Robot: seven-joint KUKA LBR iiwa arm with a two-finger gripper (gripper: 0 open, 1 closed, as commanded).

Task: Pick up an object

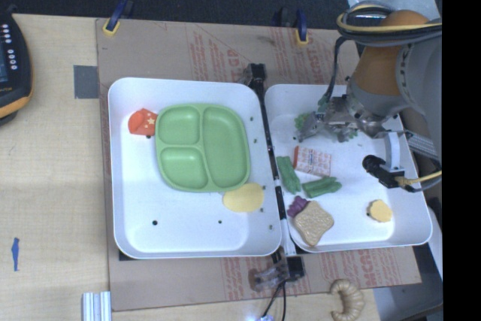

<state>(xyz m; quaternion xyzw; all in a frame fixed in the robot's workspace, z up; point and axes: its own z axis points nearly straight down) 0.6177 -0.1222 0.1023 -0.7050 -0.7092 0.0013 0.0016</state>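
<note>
I hang low over the right bin (pixel 421 237), my gripper (pixel 312 124) at a green leafy piece (pixel 304 120) by its back-left corner; I cannot tell my fingers' spread. I should centre on it and close squarely before lifting

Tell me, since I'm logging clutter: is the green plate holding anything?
Empty. All three sections of the green plate show bare; the yellow piece lies just outside its rim.

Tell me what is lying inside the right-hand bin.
In the right bin: a green piece, a red-and-white packet, another green piece, a purple bit, toast and a yellow piece. The gripper covers part of the far floor.
</note>
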